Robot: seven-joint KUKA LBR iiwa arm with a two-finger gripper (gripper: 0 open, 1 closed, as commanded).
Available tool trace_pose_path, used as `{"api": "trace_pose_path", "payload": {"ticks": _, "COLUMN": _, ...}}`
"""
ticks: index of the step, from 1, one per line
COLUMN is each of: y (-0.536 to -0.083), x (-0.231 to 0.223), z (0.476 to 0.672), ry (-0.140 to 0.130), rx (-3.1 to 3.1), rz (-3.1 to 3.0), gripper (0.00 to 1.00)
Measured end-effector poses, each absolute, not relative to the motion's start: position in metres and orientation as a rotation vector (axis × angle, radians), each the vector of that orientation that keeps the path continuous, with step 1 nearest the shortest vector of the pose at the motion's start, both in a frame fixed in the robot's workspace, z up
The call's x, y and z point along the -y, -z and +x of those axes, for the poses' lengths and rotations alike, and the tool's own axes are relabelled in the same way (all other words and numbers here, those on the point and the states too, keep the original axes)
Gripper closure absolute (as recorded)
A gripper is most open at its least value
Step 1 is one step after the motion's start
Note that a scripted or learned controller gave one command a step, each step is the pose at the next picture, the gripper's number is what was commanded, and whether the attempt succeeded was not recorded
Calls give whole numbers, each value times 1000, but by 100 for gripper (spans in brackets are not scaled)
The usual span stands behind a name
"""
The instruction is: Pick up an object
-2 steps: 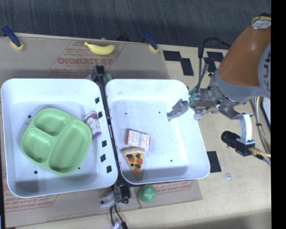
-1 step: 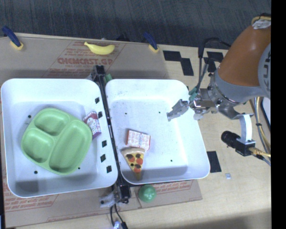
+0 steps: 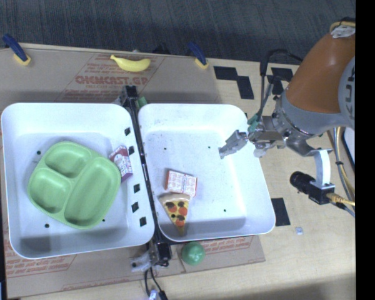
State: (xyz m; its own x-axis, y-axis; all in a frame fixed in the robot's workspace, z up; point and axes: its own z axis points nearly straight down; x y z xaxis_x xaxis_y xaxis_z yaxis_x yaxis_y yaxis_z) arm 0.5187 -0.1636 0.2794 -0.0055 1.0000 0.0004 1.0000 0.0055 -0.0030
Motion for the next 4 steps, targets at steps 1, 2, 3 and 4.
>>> {"api": "trace_pose_path", "payload": {"ticks": 1, "y": -125, "x": 196, "z": 543, "ry": -7, "rx": 2224, "rz": -2210, "gripper": 0}}
{"api": "trace_pose_path", "payload": {"ticks": 2, "y": -104, "x": 197, "z": 592, "ry": -4, "rx": 2229, "rz": -2211, "gripper": 0}}
{"api": "trace_pose_path", "payload": {"ticks": 3, "y": -109, "x": 150, "z": 498, "ry": -4, "rx": 2225, "rz": -2211, "gripper": 0}}
{"api": "trace_pose_path", "payload": {"ticks": 4, "y": -97, "x": 175, "z": 581, "ry": 9, "rx": 2231, "rz": -2219, "gripper": 0}}
